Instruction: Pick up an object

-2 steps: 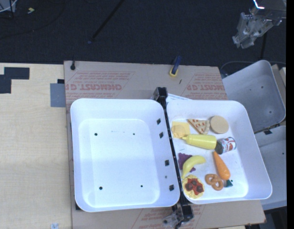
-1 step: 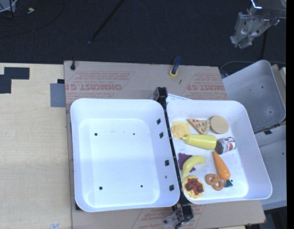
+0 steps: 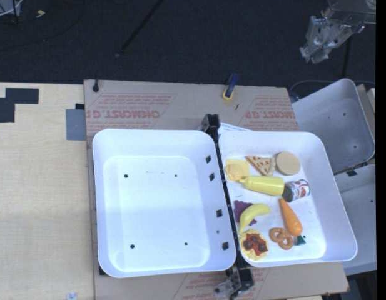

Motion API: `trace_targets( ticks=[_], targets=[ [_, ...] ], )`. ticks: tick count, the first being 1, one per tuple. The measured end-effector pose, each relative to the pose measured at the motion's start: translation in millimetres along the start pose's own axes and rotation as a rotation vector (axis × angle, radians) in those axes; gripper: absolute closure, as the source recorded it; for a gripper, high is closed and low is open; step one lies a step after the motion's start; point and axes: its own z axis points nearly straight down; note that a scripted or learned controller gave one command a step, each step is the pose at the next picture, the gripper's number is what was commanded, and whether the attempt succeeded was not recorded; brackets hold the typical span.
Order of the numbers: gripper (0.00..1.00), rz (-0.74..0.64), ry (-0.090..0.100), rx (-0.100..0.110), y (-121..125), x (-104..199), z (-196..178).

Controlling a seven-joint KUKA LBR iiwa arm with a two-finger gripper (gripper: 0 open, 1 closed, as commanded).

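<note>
1. White plastic right bin (image 3: pixel 333 192): holds the mustard bottle (image 3: pixel 263 184), banana (image 3: pixel 252 214), carrot (image 3: pixel 290 217), pretzel (image 3: pixel 281 237), cookie (image 3: pixel 288 163). Nothing lifted yet.
2. Gripper (image 3: pixel 319 41): raised at upper right, well apart from the toys; whether it is wide or narrow, I cannot tell.
3. Left bin (image 3: pixel 108 192): on cardboard (image 3: pixel 149 108) over a wooden bench (image 3: pixel 36 192); dark floor behind.

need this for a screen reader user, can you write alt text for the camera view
Two shallow white bins sit side by side on a bench; the right bin holds toy food, including a mustard bottle, banana, carrot, pretzel, pizza slice and round biscuit. The robot's gripper hangs at the top right, high above the bench and away from the bins.
</note>
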Motion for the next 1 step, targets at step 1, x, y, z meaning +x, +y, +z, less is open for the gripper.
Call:
trace_targets(
  ticks=[1],
  targets=[
    [1.0,0.0,0.0,0.0,0.1,7.3,0.0]
  ],
)
